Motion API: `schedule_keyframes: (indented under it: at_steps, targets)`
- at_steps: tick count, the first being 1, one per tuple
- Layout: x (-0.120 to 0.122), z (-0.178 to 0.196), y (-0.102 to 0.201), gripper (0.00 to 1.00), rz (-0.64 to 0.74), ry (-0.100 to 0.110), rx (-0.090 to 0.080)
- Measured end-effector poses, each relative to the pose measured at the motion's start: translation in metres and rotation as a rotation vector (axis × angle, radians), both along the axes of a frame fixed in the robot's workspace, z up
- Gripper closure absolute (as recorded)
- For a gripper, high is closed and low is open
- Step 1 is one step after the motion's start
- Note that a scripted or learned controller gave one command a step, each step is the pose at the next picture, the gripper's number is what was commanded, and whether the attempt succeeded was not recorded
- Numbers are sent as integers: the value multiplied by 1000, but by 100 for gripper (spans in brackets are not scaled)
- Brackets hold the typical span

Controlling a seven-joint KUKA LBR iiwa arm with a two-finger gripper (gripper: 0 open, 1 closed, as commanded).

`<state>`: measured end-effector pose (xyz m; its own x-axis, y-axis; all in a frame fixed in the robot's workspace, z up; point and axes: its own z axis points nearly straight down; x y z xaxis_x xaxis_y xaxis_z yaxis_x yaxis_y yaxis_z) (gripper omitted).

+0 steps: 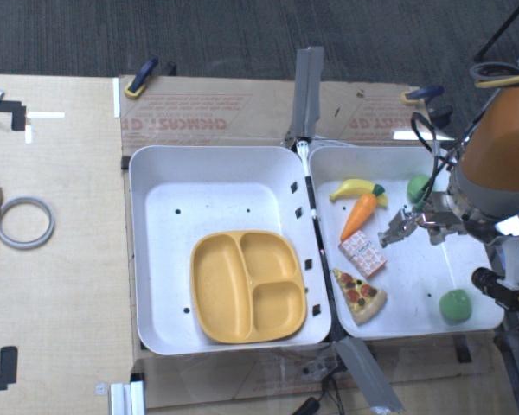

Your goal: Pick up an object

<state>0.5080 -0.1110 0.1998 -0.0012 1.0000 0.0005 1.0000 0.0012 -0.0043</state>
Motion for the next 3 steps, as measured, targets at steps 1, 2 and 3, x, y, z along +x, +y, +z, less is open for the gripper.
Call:
schedule_keyframes:
  at_steps: [1, 2, 3]
  targets:
    - [31, -104, 16, 0, -1, -12, -2]
    - [71, -103, 10, 0, 100, -14, -1]
    - [140, -104, 2, 0, 72, -5, -3]
